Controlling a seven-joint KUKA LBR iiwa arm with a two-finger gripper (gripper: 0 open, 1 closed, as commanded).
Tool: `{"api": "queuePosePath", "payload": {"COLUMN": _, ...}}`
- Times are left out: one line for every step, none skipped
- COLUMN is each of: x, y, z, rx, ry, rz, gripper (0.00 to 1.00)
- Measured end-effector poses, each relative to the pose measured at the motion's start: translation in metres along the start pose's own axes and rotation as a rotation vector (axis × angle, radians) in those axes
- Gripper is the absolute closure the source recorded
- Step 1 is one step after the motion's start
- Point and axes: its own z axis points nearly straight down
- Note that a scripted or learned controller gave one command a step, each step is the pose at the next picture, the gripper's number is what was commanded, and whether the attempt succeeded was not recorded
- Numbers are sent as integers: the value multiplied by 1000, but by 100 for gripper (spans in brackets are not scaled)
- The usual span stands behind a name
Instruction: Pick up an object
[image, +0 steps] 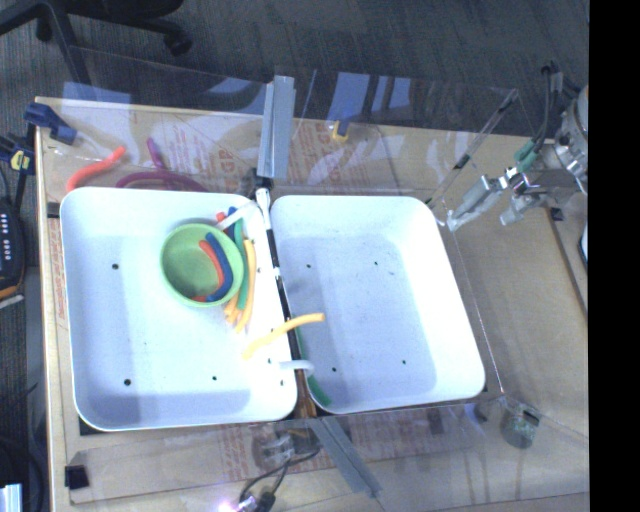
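Gripper (478, 198) sat at the upper right of the camera view, off beyond the right bin's far corner and over the bare bench; its parts were too thin and blurred there to say whether it was spread or closed, and nothing could be seen in it. Beneath it all lay the wooden bench (530, 330), bearing the left bin (110, 350) and the right bin (400, 300) side by side, their inner rims touching. Within the left bin, toward its right wall, rested a green bowl (188, 262) with a red curved piece (213, 256) and a blue piece (222, 243) inside it. Just beside the bowl ran a yellow strip (249, 280), and a second yellow piece (285, 332) lay across the seam between the two bins.
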Motion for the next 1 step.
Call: {"api": "queuePosePath", "payload": {"x": -5, "y": 7, "z": 49, "rx": 2, "ry": 0, "rz": -127, "gripper": 0}}
